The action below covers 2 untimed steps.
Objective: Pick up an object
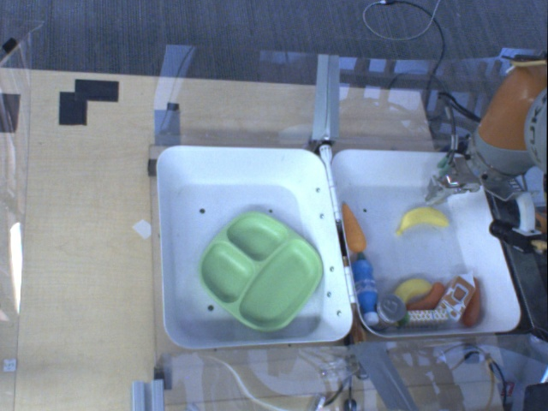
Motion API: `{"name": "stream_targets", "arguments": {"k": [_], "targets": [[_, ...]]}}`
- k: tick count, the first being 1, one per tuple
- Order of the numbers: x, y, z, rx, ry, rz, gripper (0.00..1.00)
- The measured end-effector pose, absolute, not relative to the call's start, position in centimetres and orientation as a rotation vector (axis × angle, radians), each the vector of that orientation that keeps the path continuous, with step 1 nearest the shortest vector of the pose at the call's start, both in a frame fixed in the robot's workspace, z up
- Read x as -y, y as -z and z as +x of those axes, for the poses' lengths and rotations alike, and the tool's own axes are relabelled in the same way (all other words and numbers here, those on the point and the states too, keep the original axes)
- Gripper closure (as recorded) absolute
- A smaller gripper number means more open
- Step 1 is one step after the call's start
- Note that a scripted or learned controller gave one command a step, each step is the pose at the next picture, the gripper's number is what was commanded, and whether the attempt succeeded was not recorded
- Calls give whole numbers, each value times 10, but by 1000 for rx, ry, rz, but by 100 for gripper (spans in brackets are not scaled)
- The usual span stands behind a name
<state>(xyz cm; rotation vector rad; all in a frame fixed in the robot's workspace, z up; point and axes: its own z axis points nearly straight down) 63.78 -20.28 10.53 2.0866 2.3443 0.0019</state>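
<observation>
Tool (447,187) above right bin (497,255), finger state unclear | nearest target: banana (423,219) | advice: descend straight, straddle its narrow width, close gently

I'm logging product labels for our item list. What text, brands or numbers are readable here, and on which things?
None can be read.
Orange and white carton: printing too blurred.
Blue bottle: label too small.
Can: top too blurred.
Black marks on the bench: plain shapes, not letters.
</observation>
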Motion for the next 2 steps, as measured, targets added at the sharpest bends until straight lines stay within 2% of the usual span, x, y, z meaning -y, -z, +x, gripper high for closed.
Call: {"name": "stream_targets", "arguments": {"k": [1, 2], "targets": [[203, -105, 638, -2345, -2, 2086, 0], [167, -87, 644, -2378, -7, 2041, 0]]}}
